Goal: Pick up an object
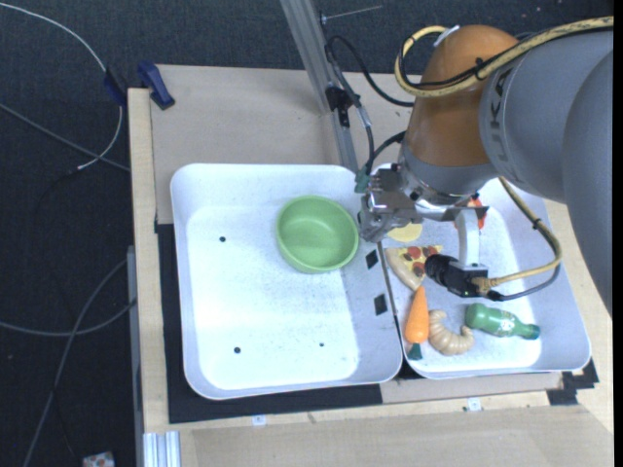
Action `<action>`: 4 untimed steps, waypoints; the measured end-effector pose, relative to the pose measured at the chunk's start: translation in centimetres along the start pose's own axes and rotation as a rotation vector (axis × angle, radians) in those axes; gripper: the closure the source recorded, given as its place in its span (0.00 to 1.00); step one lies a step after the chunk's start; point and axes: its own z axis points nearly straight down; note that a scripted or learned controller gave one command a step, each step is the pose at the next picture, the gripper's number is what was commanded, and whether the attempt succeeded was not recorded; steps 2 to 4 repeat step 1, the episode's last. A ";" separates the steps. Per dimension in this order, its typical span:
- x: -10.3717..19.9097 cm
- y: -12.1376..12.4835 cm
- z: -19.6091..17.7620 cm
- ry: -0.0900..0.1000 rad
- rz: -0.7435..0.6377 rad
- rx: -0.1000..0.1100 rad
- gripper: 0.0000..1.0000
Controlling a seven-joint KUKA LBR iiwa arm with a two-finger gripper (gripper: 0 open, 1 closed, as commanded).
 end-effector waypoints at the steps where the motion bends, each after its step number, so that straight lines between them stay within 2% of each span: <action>1: 5.4 -0.3 -0.1 0.000 0.000 -0.002 1.00; 4: 5.4 -0.3 -0.1 0.000 0.000 -0.002 1.00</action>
